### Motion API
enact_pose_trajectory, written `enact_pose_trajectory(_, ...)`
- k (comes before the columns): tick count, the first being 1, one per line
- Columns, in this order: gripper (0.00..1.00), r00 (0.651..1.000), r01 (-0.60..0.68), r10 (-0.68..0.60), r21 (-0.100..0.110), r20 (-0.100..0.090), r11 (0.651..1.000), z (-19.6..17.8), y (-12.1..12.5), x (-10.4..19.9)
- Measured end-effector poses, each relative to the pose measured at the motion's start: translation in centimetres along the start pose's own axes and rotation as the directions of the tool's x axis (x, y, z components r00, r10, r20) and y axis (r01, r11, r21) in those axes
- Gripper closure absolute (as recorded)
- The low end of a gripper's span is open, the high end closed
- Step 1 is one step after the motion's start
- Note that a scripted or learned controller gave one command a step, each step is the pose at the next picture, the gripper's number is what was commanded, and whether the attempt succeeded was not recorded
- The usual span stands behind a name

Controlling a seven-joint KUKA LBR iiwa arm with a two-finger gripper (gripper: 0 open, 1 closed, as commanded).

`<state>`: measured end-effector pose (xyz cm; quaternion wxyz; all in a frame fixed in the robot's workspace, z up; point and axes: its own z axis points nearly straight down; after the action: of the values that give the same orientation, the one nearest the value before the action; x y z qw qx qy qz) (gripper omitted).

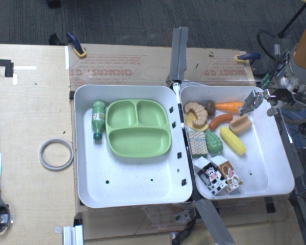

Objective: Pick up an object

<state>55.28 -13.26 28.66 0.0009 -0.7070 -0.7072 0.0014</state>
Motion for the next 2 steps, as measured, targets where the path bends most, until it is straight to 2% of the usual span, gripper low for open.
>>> enact_pose_trajectory(1, 0.00, 0.971, 0.238, -0.238, -0.001, -0.001, 0.971, 13.9, -0.4, -5.2)
enact_pose_trajectory(2, 0.00, 0.933, 0.361, -0.361, -0.002, 0.000, 0.933, 19.6, -1.0, -3.1)
